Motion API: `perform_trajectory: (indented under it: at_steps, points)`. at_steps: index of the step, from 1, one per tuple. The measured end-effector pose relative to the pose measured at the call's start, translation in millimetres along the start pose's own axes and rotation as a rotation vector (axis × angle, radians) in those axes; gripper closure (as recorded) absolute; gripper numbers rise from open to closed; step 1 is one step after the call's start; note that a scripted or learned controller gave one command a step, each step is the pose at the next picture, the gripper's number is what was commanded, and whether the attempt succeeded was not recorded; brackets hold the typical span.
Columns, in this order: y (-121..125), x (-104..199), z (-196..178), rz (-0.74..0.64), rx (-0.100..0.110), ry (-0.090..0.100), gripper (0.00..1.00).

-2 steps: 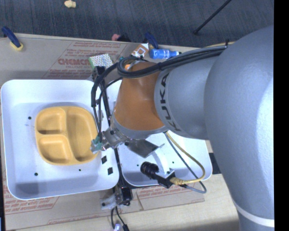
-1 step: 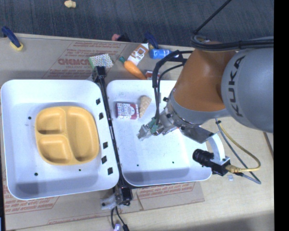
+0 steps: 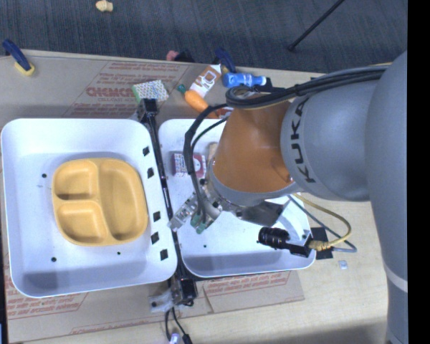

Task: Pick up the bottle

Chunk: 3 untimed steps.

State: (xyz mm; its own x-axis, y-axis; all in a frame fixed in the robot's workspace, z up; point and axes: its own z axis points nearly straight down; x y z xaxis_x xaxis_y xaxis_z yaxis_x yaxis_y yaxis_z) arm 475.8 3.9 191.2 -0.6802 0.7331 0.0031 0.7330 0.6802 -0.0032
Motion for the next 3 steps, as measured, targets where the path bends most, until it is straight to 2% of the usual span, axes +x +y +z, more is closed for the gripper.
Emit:
perform_trajectory:
  at_steps: [1,2,3]
  points:
    - [60,64,0,-0.512,-0.001,-0.003,1.00]
    - [22,22,-48,-0.837,-0.002,-0.007,1.00]
    - [48,49,-33,-1.319,0.001,-0.003,1.00]
